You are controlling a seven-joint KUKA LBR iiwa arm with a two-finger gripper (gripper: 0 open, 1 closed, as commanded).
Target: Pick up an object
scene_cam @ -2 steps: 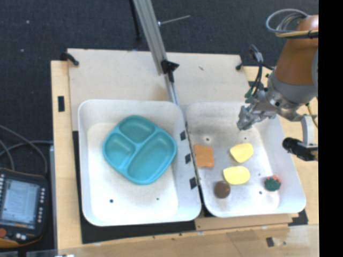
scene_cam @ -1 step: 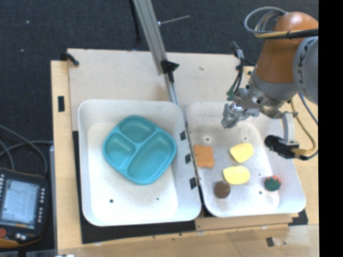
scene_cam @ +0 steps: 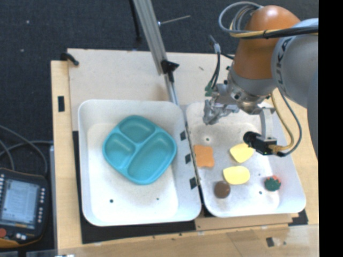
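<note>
From my remote station I see first the wooden bench (scene_cam: 64, 143), which carries the two white bins side by side. The left bin (scene_cam: 96, 197) holds one big item, a teal plate with three compartments (scene_cam: 140, 149), lying flat and a little turned, near the middle of that bin. The right bin (scene_cam: 292, 197) holds the small objects.

The grey arm (scene_cam: 300, 58) comes in from the right, with its orange band (scene_cam: 262, 42) high above the far part of the right bin. Cables run around the wrist. The gripper (scene_cam: 210, 114) points down over the far left corner of the right bin. Nothing is visible between its tips, and I cannot tell if it is wide or narrow because the view from above is too small and dark there.

A grey metal rail (scene_cam: 153, 36) stands at a slant behind the bins, with a black clamp on it.

The things to pick lie in the near half of the right bin, apart from the gripper: an orange square piece (scene_cam: 203, 156) close to the left wall, a yellow piece (scene_cam: 241, 153) to its right, a second yellow piece (scene_cam: 236, 175) just below that, a brown round object (scene_cam: 222, 189) near the front, and a small green and red object (scene_cam: 273, 183) toward the right side.
</note>
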